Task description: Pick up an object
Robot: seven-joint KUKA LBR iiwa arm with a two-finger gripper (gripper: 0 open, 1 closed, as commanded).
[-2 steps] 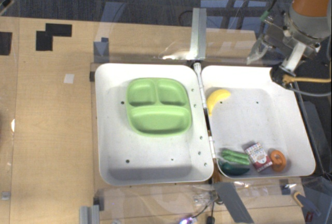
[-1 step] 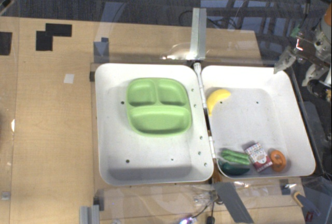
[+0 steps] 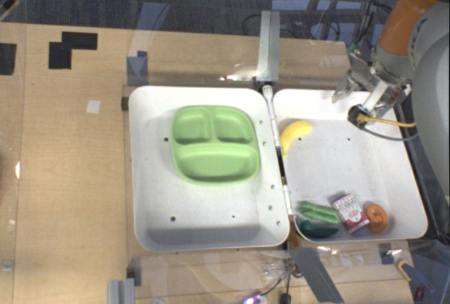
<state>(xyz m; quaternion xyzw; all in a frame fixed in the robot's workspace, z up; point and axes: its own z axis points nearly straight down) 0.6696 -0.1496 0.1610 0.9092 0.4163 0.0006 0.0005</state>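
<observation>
arm parked over right bin, nothing picked

the gripper hangs at the right bin far edge; whether it's open i cannot tell. banana lies against the divider; green pods, snack box, orange piece crowd the near wall.

Matt green plastic tray, wooden bench

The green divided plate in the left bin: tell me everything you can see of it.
The green divided plate is light green, matte, and looks like plastic. It is a rounded rectangle with three compartments: two smaller ones on the far side and one wide one on the near side, set apart by raised ridges. It lies flat, right side up, near the middle of the left bin, resting on the bin's floor. Nothing lies in it and nothing else touches it.
</observation>
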